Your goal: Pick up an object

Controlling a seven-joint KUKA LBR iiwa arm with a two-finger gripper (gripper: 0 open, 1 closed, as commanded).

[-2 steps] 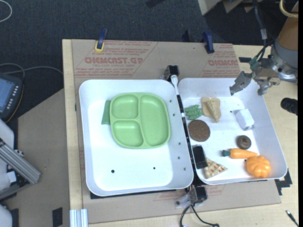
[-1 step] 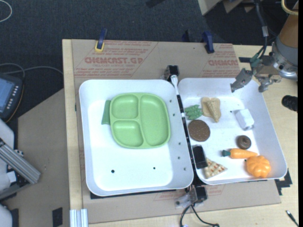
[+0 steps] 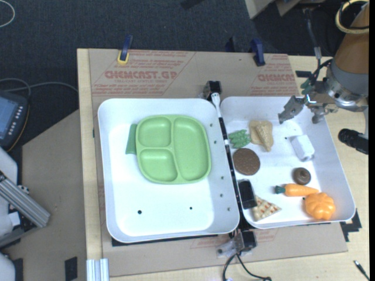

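The right bin point(image 3: 331, 139) holds several toy foods: a green leafy piece point(image 3: 238, 137), a beige wedge point(image 3: 262, 134), a brown round cookie point(image 3: 246, 161), a white cylinder point(image 3: 303, 147), a small chocolate donut point(image 3: 302, 175), a carrot point(image 3: 299, 189), an orange pumpkin point(image 3: 319, 206), a black block point(image 3: 245, 193) and a pizza slice point(image 3: 265, 208). My gripper point(image 3: 304, 111) hangs over the bin's far right part, open, its fingers spread with nothing between them. The white cylinder lies just in front of it, apart from it.
The left bin point(image 3: 117, 174) bears a green divided plate point(image 3: 173, 148). Both bins sit on a cardboard sheet point(image 3: 176, 69) held by clamps at the back. A black divider runs between the bins.
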